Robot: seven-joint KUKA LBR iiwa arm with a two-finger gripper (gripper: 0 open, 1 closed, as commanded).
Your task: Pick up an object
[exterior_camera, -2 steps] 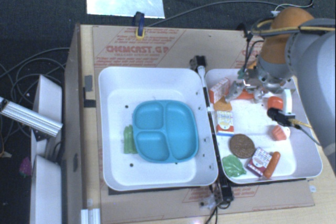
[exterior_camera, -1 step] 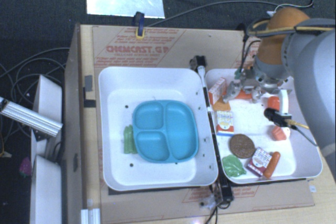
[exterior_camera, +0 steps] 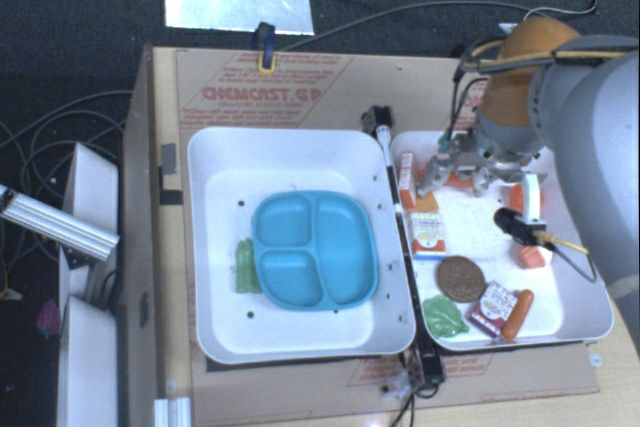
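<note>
Orange carton [exterior_camera: 427, 205] lies in the right bin [exterior_camera: 590, 310], against the divider, just left of the gripper [exterior_camera: 462, 173]. Gripper is low over the bin's far end; finger state cannot be told, nothing visibly held. Judged: pick not yet made.

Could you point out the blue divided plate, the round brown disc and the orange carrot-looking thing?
blue plate [exterior_camera: 315, 250], camera view, centre ridge.
brown disc [exterior_camera: 460, 278], camera view, middle.
carrot [exterior_camera: 518, 313], camera view, mid-length.

The desk [exterior_camera: 300, 85], covered in brown printed board, bears two shallow white bins side by side: left bin [exterior_camera: 215, 245], right bin [exterior_camera: 580, 310].
</note>
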